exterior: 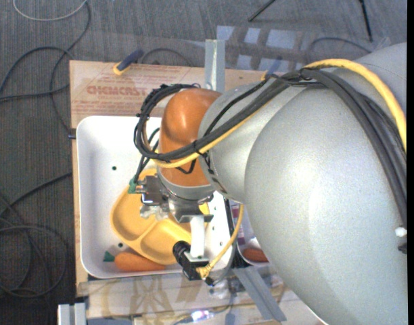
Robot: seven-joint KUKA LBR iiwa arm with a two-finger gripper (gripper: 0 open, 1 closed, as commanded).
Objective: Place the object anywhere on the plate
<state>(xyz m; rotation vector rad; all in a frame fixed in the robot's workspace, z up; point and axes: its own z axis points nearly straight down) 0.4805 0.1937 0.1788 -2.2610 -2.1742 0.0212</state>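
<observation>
From my seat, the arm (315, 181) fills most of the right side of the view and its orange band (187, 131) hangs over the left bin (99, 147). The wrist points down over the yellow plate (136, 225), which sits in the near part of that bin, and the claw (168, 212) itself is buried under the wrist housing and cables. I cannot tell what state it is in, or whether it carries anything.

The one loose thing I can pick out in the left bin is an orange carrot-like object (136, 264) with a green end, lying along the near wall, just beside the plate's near edge. It looks to be on the bin floor and not on the plate, though the edge of the plate may overlap it slightly. A reddish item (256, 254) peeks out in the right bin under the arm; I can't identify it.

My judgement: the placing is not yet shown as done. If the carrot is the object, it remains to be lifted onto the plate. If the object is under the wrist, it is hidden from me.
</observation>
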